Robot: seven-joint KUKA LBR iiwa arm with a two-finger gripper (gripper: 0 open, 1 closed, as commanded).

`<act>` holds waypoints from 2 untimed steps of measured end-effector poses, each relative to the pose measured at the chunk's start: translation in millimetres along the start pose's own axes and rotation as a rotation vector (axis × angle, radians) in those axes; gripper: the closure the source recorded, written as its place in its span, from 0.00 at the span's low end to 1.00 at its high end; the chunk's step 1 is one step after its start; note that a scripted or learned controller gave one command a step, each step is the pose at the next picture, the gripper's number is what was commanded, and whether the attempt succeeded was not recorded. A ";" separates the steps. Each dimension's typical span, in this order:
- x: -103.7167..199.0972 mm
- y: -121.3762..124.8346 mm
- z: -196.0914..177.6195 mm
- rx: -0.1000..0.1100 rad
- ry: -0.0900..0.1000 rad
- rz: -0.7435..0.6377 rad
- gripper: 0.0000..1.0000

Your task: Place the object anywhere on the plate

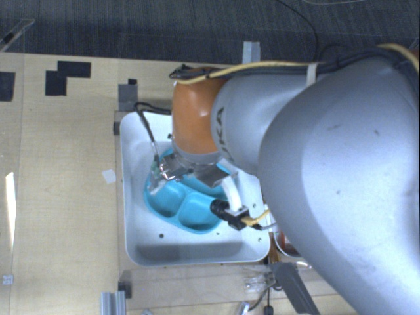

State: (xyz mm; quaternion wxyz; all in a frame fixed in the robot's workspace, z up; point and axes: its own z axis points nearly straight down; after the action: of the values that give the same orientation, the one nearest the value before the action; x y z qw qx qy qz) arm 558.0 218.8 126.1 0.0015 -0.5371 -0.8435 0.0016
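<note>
Where the arm [328,156] reached in from the right, most of the frame was taken up by its grey body, and the orange band [193,120] above the wrist was seen over the back part of the white bin [190,251]. The wrist was pointed steeply down into the bin, with the gripper [164,171] lowered at the upper left edge of the blue plate [187,209]. Whether the jaws were apart or together could not be told; they were hidden by the wrist housing and by a clear, glinting part at the tip. No separate object could be made out between or beside the jaws. What the task's object was, and where it lay, could not be determined from this view; the area under the wrist was covered.

The blue plate was noted in the left-centre of the bin, lying flat on the bin floor, with at least two compartments visible, divided by a raised ridge. Its upper part was hidden beneath the wrist. The gripper tip was recorded just over or touching the plate's upper left rim; which of the two could not be told.

A black cable [146,126] was seen running from the bin's back left corner down to the gripper. A black-and-yellow connector [233,216] was observed at the plate's right edge.
</note>
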 end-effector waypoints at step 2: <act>10.2 -16.8 30.7 -0.026 -0.010 -0.320 0.00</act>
State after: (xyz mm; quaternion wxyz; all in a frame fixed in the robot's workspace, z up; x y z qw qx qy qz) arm 538.4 220.9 95.4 -0.0096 -0.3957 -0.9183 -0.0067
